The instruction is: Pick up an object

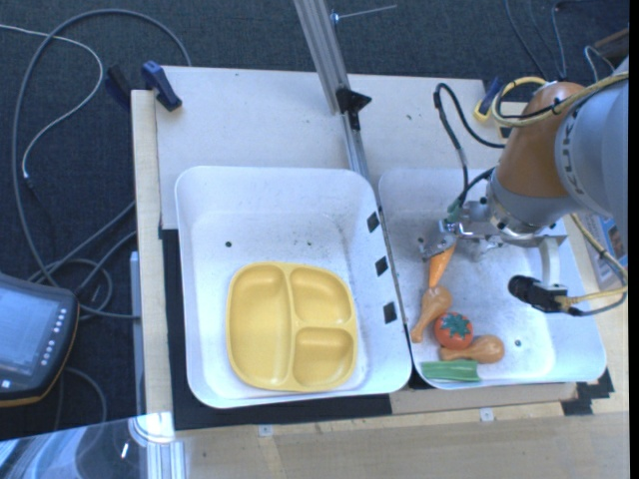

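Pale bench (pixel 260 118) on dark carpet, bearing two white bins. Left bin (pixel 270 203), well left of the gripper (pixel 451 238), held a yellow divided plate (pixel 293 324). Right bin (pixel 559 352) lay under the arm (pixel 559 158), whose bulk hid the wrist; finger state could not be told. An orange carrot (pixel 439 264) touched the gripper's lower side. Below it clustered a tan drumstick-like piece (pixel 431 310), tomato (pixel 453 329), green piece (pixel 449 370) at the near rim.

No legible text, label, brand, number or sign on anything in view
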`<state>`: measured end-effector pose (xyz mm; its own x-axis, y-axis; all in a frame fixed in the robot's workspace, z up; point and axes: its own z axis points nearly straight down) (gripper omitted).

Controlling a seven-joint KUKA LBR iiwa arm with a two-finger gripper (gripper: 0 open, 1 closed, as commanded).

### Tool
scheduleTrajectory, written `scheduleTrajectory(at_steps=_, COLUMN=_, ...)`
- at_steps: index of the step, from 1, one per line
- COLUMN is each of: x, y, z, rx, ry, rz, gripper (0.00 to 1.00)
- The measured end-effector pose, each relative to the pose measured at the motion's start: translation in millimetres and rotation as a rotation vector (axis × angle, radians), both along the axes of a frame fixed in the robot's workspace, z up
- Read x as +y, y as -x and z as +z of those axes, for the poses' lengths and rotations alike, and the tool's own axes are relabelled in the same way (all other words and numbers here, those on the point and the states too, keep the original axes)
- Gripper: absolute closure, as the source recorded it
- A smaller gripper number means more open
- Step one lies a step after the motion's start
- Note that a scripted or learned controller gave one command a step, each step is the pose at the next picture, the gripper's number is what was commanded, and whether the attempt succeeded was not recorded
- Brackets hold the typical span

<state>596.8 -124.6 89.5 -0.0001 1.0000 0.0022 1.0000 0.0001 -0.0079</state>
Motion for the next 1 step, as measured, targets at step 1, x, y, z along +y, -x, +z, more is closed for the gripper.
scheduleTrajectory(at_steps=1, x=0.2, y=-2.3, z=14.4, rx=-0.008, ry=0.000, rz=0.000, gripper=1.00)
